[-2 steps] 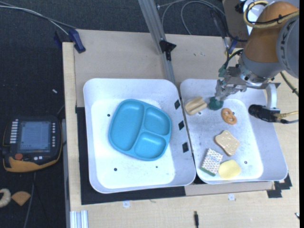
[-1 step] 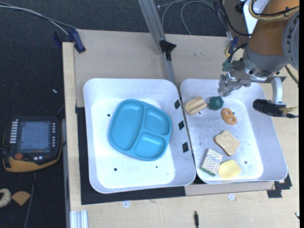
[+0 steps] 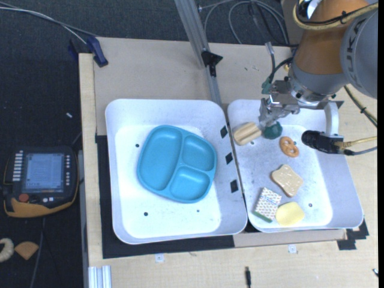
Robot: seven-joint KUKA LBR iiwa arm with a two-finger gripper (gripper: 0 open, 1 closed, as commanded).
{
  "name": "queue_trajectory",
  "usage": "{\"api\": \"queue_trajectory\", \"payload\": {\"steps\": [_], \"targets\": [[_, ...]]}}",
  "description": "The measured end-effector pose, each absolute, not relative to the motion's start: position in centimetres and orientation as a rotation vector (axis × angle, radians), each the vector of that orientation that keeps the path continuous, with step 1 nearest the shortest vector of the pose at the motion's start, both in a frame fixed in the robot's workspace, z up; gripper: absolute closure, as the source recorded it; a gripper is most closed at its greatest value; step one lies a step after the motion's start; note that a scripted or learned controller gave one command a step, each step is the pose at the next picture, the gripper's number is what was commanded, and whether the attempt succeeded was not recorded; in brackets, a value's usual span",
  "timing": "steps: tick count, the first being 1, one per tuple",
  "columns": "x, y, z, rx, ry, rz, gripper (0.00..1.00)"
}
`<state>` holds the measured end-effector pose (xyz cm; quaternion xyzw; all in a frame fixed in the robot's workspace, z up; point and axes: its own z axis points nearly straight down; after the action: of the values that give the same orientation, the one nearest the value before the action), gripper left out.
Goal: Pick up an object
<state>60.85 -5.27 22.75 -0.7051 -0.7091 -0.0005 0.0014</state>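
2 white bins are seen side by side; the left bin (image 3: 120,221) carries a blue divided tray (image 3: 177,162), while the right bin (image 3: 345,212) carries the loose pieces from which 1 is to be picked. The gripper (image 3: 270,120) is placed low at the upper left of the right bin, just above a tan cylinder (image 3: 246,133) and touching or very close to a small teal piece (image 3: 273,130); whether anything is held cannot be told, as the gripper's tip is hidden among its own hardware. The tan cylinder is judged the nearest candidate: it looks light and stiff, perhaps wooden, with a smooth rounded flank likely to roll, so it would best be taken across its short axis at the middle. It lies against the bin's left wall, so little room is left on that side and the wall could be struck. Further down, a pretzel (image 3: 288,146), a toast slice (image 3: 287,180), a checkered block (image 3: 267,203) and a yellow piece (image 3: 290,213) are spread apart, with open floor between them where an approach from above would be easier
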Motion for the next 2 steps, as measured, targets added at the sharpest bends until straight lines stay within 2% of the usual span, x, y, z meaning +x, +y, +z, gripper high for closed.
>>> {"api": "queue_trajectory", "payload": {"steps": [2], "targets": [[56.1, 3.0, 21.8, -2.215, -2.222, 0.002, 1.0]]}}
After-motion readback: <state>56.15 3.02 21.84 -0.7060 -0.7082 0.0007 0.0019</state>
